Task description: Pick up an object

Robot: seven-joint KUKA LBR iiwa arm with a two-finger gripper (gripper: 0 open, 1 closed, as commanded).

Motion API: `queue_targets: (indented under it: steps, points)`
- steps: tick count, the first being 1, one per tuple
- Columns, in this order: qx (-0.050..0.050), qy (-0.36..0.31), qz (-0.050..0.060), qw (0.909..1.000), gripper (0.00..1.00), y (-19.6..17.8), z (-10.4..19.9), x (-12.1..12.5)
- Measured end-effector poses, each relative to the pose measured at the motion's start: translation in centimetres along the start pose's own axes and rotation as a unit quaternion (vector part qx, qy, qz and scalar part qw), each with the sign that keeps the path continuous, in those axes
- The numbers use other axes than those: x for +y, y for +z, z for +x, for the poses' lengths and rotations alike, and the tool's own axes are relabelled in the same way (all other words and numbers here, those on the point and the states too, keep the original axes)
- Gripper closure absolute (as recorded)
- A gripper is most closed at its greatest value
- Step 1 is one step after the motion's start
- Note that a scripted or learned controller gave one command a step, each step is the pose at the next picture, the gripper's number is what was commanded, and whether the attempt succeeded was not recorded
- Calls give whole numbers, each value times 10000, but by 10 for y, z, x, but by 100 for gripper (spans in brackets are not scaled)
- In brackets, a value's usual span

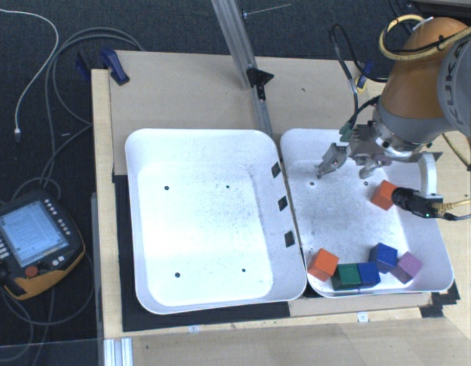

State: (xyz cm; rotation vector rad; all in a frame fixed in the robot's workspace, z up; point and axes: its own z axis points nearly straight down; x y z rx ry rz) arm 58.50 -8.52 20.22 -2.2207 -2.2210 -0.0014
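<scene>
My claw [346,161] hangs spread and empty over the right bin [315,204], near the orange block [383,195] lying just beside it, a small, stiff, likely light cube I judge best pinched across two flat opposite faces.

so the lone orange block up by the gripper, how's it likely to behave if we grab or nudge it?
The orange block looks like a small rigid cube, so probably stiff and light. Flat faces suggest it slides on the right bin floor rather than rolls. It sits apart from the cluster at the bin's near edge, so a nudge from the gripper likely moves it alone.
</scene>
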Motion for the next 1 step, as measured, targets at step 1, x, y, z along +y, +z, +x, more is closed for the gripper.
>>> queue_targets:
  steps: [1]
  points:
    - [-26, 19, -41, 10000, 0, -63, -50, -1]
